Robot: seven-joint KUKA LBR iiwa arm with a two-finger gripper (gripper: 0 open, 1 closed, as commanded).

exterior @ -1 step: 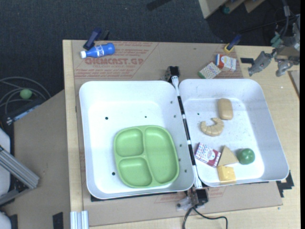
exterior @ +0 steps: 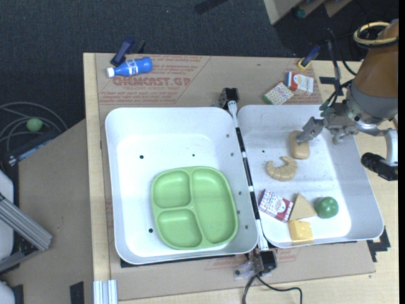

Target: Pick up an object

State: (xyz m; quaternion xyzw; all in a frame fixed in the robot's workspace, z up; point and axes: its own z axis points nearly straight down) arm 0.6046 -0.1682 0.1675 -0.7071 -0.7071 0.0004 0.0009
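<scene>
A cardboard-topped bench bears two shallow white plastic bins: the left bin holds one green three-compartment plate; the right bin holds six items. At its twelve o'clock, the gripper, finger state indiscernible, hovers above one tan bread-like lump

Both bins smooth white plastic, slight sheen. Divided green plate matt plastic. Bench top bare matt wood or board, printed. Croissant possibly rubbery plastic; view coarse.
</scene>
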